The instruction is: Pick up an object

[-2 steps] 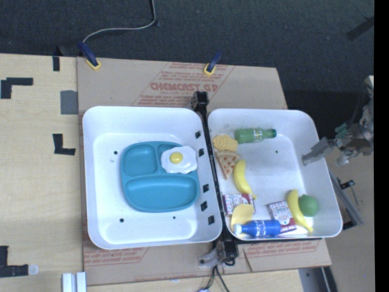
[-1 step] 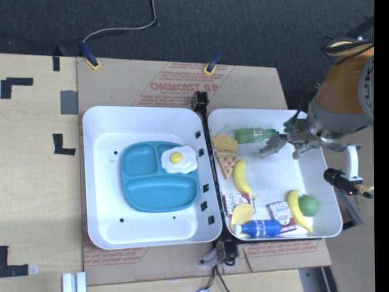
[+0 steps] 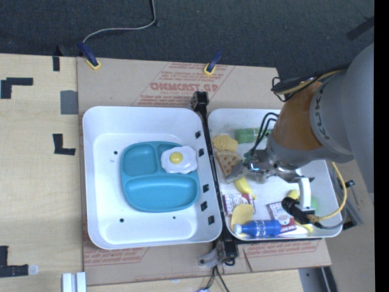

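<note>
My gripper [image 3: 254, 166] reaches down into the right bin [image 3: 328, 230], its tip among the small items near the bin's middle. Right beside it lie a yellow banana-like piece [image 3: 244, 185], a tan waffle-like piece [image 3: 229, 162] and a yellow chip [image 3: 225, 143]. A green item [image 3: 245, 135] sits behind the gripper. The arm's grey and orange wrist hides the bin's right part.
The left bin [image 3: 100, 181] holds a blue divided plate [image 3: 159, 176] with a toy fried egg [image 3: 178, 159] on its corner. At the right bin's front lie a blue bottle [image 3: 261, 228], a yellow piece [image 3: 242, 212] and small packets [image 3: 281, 210]. A black divider [image 3: 206, 163] separates the bins.
</note>
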You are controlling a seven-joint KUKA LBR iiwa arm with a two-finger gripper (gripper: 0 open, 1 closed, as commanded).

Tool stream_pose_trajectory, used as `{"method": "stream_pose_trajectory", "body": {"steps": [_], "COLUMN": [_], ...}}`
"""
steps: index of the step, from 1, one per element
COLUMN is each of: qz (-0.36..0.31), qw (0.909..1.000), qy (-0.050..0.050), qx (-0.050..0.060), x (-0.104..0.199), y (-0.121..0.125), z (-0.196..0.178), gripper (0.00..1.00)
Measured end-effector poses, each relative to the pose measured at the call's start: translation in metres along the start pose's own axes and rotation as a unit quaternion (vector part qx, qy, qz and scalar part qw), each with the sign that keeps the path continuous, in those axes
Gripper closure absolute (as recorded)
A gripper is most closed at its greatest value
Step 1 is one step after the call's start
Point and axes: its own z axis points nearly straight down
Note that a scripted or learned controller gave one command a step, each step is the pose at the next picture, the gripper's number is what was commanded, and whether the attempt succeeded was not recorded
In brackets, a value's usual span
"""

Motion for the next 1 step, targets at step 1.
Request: {"method": "stream_pose_trajectory", "body": {"steps": [1], "qz": [0.0], "qw": [1.0], "qy": [0.0], "qx": [0.0], "x": [-0.0002], "y": [0.0001], "z": [-0.0096], "gripper": [1.0]}}
